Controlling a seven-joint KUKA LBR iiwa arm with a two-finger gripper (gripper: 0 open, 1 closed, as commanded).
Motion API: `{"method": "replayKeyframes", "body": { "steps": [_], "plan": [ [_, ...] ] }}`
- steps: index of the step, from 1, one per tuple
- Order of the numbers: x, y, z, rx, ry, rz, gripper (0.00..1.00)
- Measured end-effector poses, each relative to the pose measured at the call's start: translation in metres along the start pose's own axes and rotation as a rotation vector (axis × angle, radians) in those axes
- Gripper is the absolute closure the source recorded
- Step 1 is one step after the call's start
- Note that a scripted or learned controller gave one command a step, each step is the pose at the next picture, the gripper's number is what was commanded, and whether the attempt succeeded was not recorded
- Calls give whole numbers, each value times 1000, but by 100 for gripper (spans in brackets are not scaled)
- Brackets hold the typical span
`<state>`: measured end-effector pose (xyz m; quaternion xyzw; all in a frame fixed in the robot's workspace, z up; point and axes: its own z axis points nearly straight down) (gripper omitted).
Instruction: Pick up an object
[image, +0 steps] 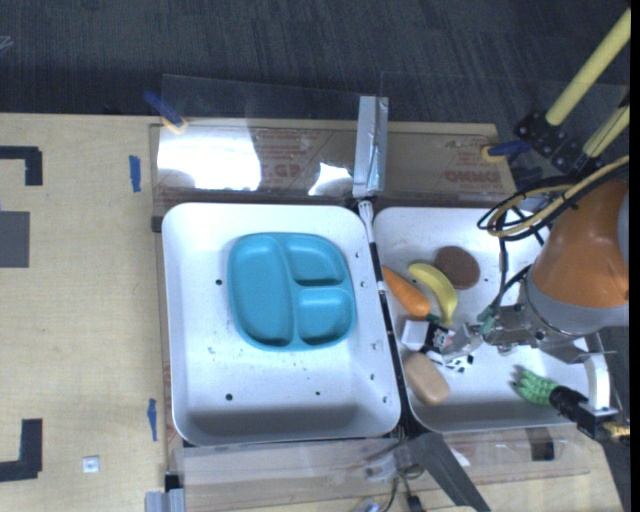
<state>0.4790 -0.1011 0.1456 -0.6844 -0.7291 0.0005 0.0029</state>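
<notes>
The right bin holds a yellow banana, an orange carrot, a brown round disc, a tan oval piece and a green ridged piece. My gripper reaches in from the right and hangs low over the bin's middle. It sits just below the banana's lower end and above the tan piece. A small black-and-white bit lies right at the tip.
The left bin carries a blue divided plate. A clear upright divider stands behind the wall between the bins. Cables and the orange-banded arm cover the right bin's far right side.
</notes>
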Motion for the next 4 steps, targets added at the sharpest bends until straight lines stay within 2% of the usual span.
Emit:
{"method": "replayKeyframes", "body": {
  "steps": [1,2,3,4],
  "plan": [
    [-3,55,32,-40,-8,28,0],
    [-2,113,58,-13,-9,-299,0],
    [-3,115,46,-20,-12,-297,100],
    [48,153,-43,-11,-5,-160,100]
  ]
}}
